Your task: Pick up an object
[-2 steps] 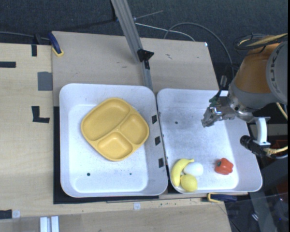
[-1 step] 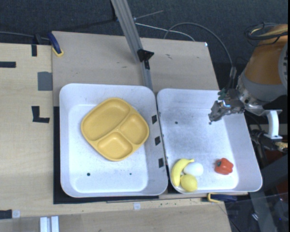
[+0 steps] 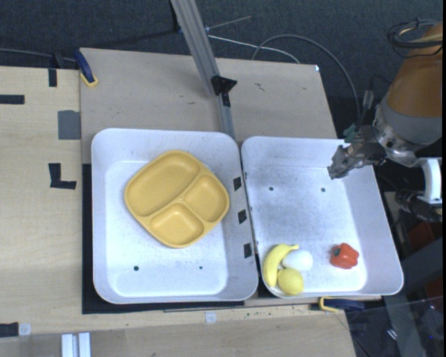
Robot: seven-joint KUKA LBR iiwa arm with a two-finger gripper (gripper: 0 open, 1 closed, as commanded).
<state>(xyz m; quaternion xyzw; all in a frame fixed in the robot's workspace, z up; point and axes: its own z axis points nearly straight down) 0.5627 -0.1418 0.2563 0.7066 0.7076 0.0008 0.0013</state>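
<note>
Hovering gripper (image 3: 339, 167) at right bin (image 3: 312, 199) far edge; grip state we cannot tell; 4 items cluster near-edge.

The arm (image 3: 412, 95) is cut off by the frame's right edge, so only its orange band and grey wrist show. Left of that wrist, the gripper (image 3: 340, 163) is small and dark; how its fingers stand cannot be told. Far below it, the white egg-shaped object (image 3: 300, 260) partly covers the banana (image 3: 275, 260) and yellow lemon (image 3: 290, 280).
</note>
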